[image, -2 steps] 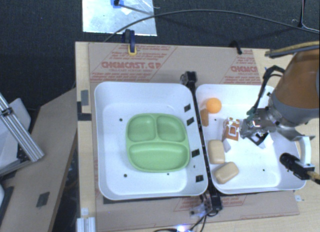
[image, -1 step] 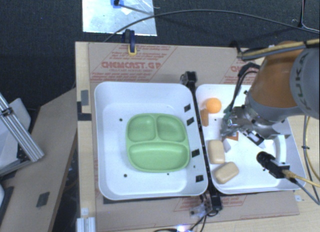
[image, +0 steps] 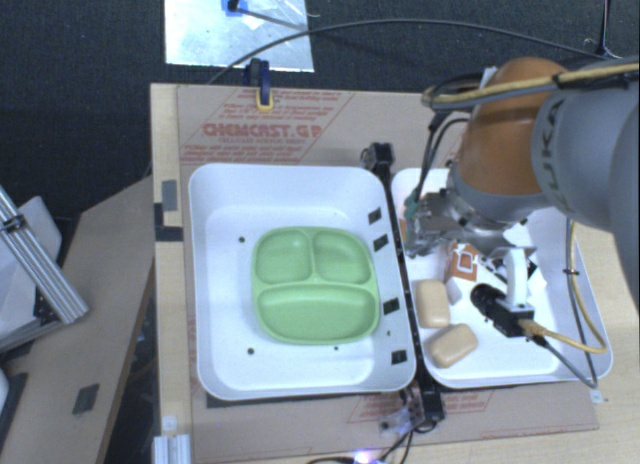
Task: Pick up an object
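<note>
Tan blocks are the nearest things to pick: one squarish tan block point(image: 432, 303) lies in the right bin point(image: 585, 297) hard against the divider between the bins point(image: 399, 282), and an oval tan piece point(image: 451, 344) lies just beside it, toward the bin's near wall. An orange-and-white carton point(image: 463, 261) sits just on the far side of the squarish block, tilted, and partly under the arm's wrist.

Taking the squarish block as the landmark, the gripper point(image: 425, 227) hangs on its far side, close to the divider, so the block lies toward the near wall from the tool and about in line with it along the divider. The oval piece lies farther the same way and a little away from the divider; its long axis runs slantwise to the bin walls. The carton is the closest thing to the tool, just beside it.

I cannot tell the gripper's state: the wrist and orange band point(image: 510, 132) cover most of it. Nothing is seen held.

Across the divider, the left bin point(image: 215, 252) bears a green sectioned plate point(image: 316, 284), well apart from the tool.
</note>
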Controlling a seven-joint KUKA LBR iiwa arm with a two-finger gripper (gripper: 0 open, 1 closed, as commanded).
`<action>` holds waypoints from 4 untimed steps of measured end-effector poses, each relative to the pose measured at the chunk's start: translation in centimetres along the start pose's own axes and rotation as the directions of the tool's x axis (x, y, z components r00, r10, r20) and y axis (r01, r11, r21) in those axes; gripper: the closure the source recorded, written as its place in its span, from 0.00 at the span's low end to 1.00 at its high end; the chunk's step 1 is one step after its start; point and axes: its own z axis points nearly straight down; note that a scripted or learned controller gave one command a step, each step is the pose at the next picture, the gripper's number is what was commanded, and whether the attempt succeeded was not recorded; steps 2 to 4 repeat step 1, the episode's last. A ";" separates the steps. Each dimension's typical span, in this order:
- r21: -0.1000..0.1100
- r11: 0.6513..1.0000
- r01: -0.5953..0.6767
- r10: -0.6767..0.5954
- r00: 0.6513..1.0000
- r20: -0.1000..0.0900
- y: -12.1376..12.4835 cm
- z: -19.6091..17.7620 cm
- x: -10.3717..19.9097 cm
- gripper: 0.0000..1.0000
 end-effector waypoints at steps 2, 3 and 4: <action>0.001 1.000 0.000 0.000 1.000 0.000 1.5 0.0 4.5 1.00; 0.001 1.000 0.000 0.000 1.000 0.000 1.5 0.0 4.5 1.00; 0.001 1.000 0.000 0.000 1.000 0.000 1.5 0.0 4.5 1.00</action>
